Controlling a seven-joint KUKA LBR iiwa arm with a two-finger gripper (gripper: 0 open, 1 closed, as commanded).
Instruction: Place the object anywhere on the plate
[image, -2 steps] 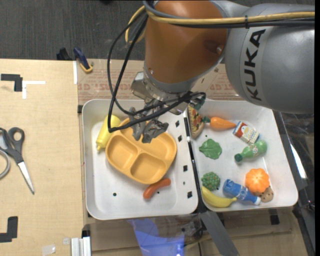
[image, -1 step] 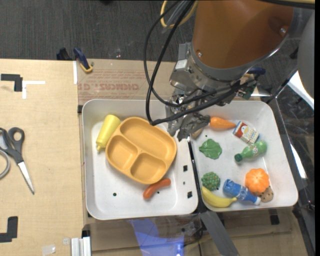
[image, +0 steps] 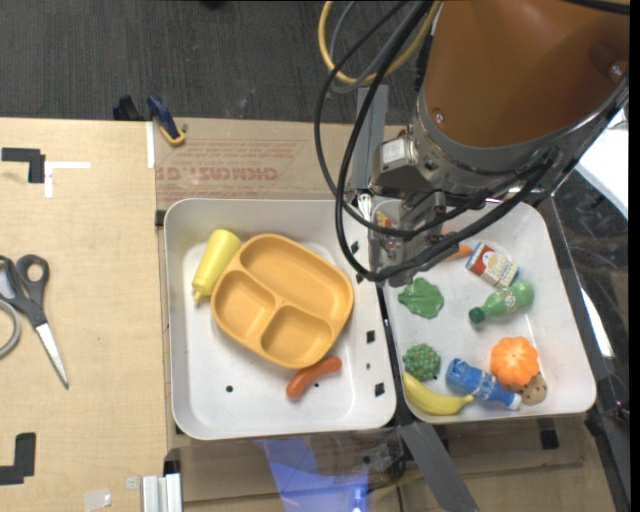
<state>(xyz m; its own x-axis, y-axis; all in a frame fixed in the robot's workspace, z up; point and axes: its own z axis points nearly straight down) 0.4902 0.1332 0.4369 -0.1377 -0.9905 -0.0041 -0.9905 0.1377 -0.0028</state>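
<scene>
The gripper (image: 398, 250) is hanging over the far left corner of the right bin (image: 570, 392), just beside the wall between the two bins; whether it is open or closed, I cannot tell, because the wrist and cables are covering it.

The task names no particular object. The nearest one is the green lettuce toy (image: 421, 297), which is lying just near the gripper. It is probably light, hard plastic with a bumpy top, so I think a grasp across its narrow width is safest.

The right bin is also holding a small carton (image: 493, 266), a green bottle (image: 503, 303), a broccoli (image: 422, 361), a banana (image: 436, 397), a blue bottle (image: 478, 382) and an orange (image: 514, 361).

In the left bin (image: 200, 410) the yellow three-compartment plate (image: 282, 298) is lying with nothing in it, a yellow bottle (image: 214, 262) touching its left edge and a sausage (image: 313, 377) just near it.
</scene>
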